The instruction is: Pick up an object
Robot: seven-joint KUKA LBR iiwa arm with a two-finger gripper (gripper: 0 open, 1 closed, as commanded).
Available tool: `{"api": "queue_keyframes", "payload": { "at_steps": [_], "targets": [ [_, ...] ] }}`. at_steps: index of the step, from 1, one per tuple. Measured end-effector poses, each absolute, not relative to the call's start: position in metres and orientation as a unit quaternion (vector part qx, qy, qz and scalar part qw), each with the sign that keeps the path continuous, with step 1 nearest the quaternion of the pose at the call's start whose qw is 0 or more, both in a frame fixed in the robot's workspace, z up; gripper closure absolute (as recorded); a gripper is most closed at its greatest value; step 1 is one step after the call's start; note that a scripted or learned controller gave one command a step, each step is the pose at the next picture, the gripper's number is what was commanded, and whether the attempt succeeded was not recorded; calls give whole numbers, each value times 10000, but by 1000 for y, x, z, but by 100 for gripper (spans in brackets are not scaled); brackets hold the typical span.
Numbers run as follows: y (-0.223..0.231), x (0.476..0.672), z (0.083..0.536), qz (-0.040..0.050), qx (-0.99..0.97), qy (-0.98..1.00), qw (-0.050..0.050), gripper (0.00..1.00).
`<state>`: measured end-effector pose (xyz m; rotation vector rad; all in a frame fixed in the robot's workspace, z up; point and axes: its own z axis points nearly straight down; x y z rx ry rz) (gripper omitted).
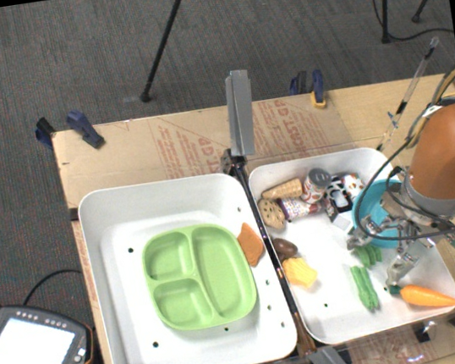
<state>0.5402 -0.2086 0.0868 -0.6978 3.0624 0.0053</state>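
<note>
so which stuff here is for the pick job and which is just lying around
For the job:
gripper
carrot
bean pod
corn
teal bowl
right bin

Lying about:
green tray in left bin
pendant
clamps

A single fixed camera looks down at a slant from above the bench (162,148), far enough off to take in both white bins (104,239) side by side, the dark floor (62,57) beyond, and the arm (442,160) entering from the right edge.
</note>
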Motion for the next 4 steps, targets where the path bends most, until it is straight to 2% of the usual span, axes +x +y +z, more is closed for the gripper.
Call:
{"api": "queue_keyframes", "payload": {
  "at_steps": [1, 2, 3, 4],
  "targets": [
    [-194, 507, 87, 22, -2142, 9768, 0, 0],
    [-212, 585, 87, 12, -1728, 9849, 12, 0],
    [-209, 644, 87, 14, -2144, 9767, 14, 0],
    [-99, 643, 88, 5, -1967, 9805, -33, 0]
  ]
}}
